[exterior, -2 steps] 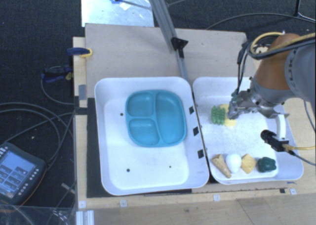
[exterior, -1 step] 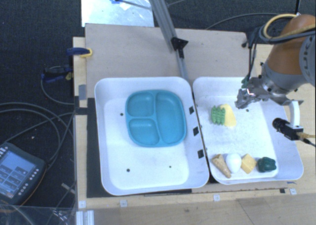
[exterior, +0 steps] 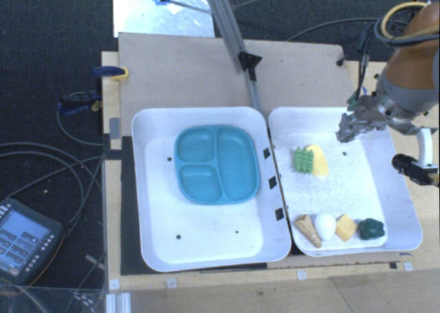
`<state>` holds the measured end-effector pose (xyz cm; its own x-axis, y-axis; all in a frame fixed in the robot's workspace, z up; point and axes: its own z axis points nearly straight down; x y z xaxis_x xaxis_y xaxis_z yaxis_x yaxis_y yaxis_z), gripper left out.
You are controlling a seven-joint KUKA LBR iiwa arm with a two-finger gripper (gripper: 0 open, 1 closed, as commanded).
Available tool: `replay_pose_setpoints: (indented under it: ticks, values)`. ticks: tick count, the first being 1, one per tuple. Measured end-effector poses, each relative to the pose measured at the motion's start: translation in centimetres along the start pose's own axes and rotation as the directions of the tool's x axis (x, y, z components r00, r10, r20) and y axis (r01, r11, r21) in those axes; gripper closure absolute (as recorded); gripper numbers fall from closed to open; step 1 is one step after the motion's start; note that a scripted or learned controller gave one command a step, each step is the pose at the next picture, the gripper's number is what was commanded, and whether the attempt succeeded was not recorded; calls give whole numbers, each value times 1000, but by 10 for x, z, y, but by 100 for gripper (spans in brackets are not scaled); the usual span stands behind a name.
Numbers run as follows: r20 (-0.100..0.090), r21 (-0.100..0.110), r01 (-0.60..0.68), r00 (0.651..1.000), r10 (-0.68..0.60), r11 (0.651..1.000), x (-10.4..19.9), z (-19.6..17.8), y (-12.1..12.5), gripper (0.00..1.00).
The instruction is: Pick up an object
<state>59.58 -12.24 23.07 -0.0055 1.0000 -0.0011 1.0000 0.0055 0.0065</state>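
The right bin (exterior: 385,188) holds a green ridged piece (exterior: 301,159) lying against a yellow piece (exterior: 317,161) near its middle left. Along its front edge lie a tan cone-like piece (exterior: 308,229), a white egg (exterior: 324,225), a yellow-orange wedge (exterior: 345,227) and a dark green piece (exterior: 371,228). My gripper (exterior: 348,129) hangs over the bin's back right part, up and to the right of the green and yellow pieces, with nothing visible between its fingers. Its fingers look close together.
The left bin (exterior: 158,236) carries a blue three-compartment plate (exterior: 216,164). A grey pole (exterior: 227,19) slants across the back of the bench to a clamp (exterior: 249,61). Cables and a teach pendant (exterior: 24,239) lie off the bench at the left.
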Motion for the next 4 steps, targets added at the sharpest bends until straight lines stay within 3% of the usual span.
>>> replay_pose_setpoints:
  ticks: [1, 2, 4]
  values:
    - [0, -2, 1, 1000, -1, 1000, 0, -55, 2, 100]
    - [-2, 6, 4, 1000, -4, 1000, 44, -40, -1, 100]
    - [-4, 6, 6, 1000, -6, 1000, 164, -24, -13, 100]
